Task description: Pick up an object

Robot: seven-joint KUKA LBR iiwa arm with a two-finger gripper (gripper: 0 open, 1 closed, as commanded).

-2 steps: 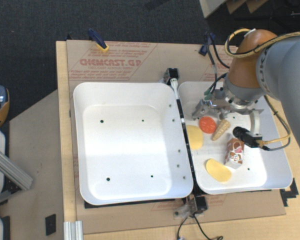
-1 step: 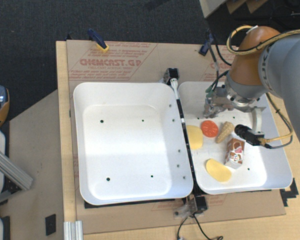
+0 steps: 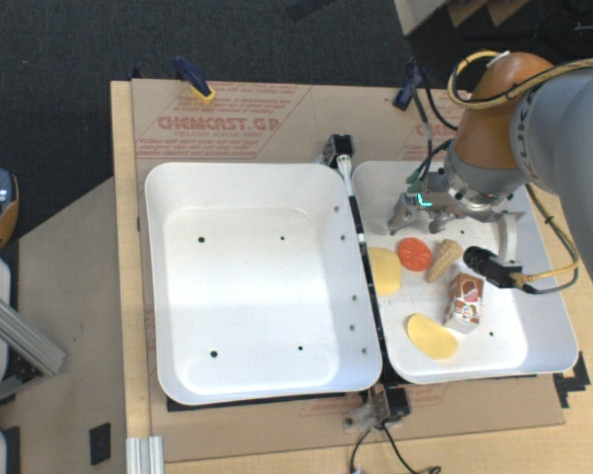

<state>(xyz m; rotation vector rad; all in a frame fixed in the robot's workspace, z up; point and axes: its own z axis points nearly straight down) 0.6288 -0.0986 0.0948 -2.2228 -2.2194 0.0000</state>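
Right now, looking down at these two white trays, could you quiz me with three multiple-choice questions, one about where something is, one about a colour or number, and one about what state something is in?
1. Where do the toy foods lie?
A. In the right tray
B. In the left tray
C. On the cardboard

2. What colour is the round tomato?
A. Blue
B. Red
C. Green

3. How does the small carton sit?
A. Lifted in the air
B. Stacked on the tomato
C. Resting on the tray floor

Answers:
1. A: the tomato, the carton and the two yellow pieces all lie inside the right tray, while the left tray holds none of them.
2. B: it is red against the white floor.
3. C: it lies on the floor apart from the gripper, which hangs over the tray's far end.
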